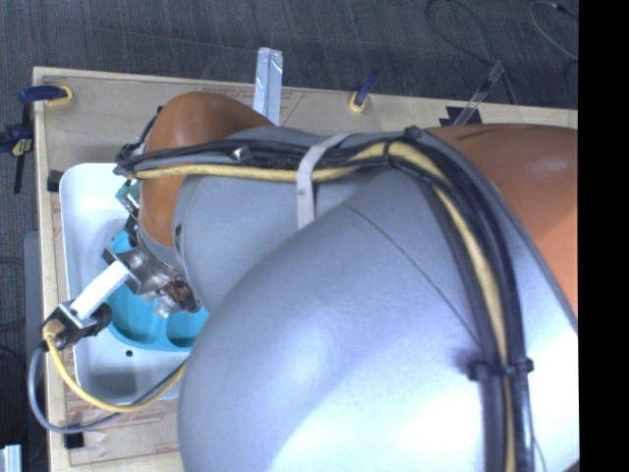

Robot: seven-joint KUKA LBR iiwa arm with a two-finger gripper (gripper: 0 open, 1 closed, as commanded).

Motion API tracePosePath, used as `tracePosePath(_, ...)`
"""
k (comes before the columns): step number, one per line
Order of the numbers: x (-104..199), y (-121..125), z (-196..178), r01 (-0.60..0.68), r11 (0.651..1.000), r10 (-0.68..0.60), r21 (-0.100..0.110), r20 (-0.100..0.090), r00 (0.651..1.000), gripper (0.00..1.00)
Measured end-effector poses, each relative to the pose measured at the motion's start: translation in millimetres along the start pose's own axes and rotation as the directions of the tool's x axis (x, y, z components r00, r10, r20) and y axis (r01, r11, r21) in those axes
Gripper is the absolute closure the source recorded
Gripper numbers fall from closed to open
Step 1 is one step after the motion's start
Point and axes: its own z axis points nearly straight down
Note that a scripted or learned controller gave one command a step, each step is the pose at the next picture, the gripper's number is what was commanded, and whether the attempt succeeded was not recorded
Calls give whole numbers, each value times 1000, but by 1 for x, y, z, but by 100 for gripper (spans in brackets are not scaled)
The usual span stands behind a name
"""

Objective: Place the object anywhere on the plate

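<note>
The grey arm (393, 303) with its orange band (201, 116) covers most of the camera view and reaches over the left white bin (84, 190). A light blue plate (138, 323) lies in that bin, mostly under the wrist. The gripper (162, 288) hangs just above the plate's upper right part, its fingertips hidden by the wrist body and mount. A small teal piece (126, 197) peeks out at the arm's left edge, higher up in the bin. No object can be made out between the fingers.
A white bracket with a yellow cable (84, 308) juts left from the wrist over the bin. Clamps (44, 94) sit on the bench's wooden rim. The right bin is hidden beneath the arm.
</note>
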Motion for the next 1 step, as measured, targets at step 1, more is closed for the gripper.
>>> tracePosePath(1,11,75,-49,-346,938,346,0,-4,938,100)
